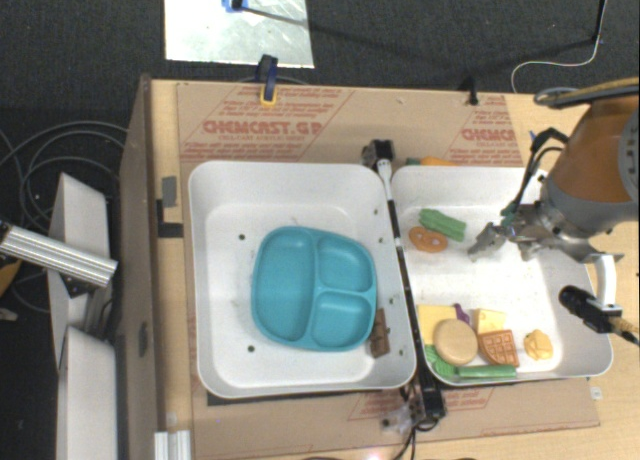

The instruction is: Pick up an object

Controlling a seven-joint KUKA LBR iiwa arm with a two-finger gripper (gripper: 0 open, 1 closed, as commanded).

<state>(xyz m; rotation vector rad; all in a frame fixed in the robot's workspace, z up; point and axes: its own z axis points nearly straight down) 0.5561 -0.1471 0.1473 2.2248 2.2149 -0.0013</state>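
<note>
Lying flat, green pickle [442, 223] runs upper-left to lower-right beside jaws.

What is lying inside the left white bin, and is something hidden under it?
Inside the left bin lies a blue divided plate, its compartments holding nothing. A small brown piece sits at its right edge. The bin floor under the plate is covered, so I cannot say.

Divided plate [313, 288] in left bin [215, 188]

Cardboard-topped bench [300, 118] bears left bin [215, 248], right bin [500, 183] side by side.
</note>
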